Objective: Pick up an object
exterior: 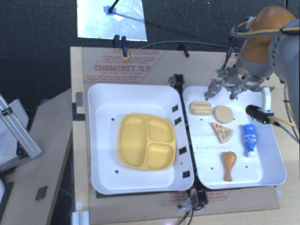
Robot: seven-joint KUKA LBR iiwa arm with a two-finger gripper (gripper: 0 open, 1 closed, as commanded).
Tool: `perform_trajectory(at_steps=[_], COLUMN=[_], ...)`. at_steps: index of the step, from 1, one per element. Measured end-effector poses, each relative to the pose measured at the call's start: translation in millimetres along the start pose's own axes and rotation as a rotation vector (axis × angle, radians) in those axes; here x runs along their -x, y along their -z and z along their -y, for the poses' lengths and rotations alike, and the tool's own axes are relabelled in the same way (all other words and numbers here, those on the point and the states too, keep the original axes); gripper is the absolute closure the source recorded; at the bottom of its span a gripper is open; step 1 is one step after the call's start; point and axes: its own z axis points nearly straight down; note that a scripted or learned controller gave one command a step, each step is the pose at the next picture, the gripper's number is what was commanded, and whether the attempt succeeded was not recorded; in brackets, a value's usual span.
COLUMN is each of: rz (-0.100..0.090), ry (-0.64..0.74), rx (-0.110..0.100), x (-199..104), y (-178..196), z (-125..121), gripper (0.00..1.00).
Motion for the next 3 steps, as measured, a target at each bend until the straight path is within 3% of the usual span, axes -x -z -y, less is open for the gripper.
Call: perform_trajectory(at_steps=[1, 2, 3], rz=[0.001, 0.001, 0.002], ry=[0.002, 0.001, 0.001], rx=[0.013, 0.01, 0.019], x=[-0.2, -3.0, -3.0], y=[8.3, -52.5, -87.7], z=[-2.8, 1.4, -1.6], gripper=[0.0, 0.0, 0.0])
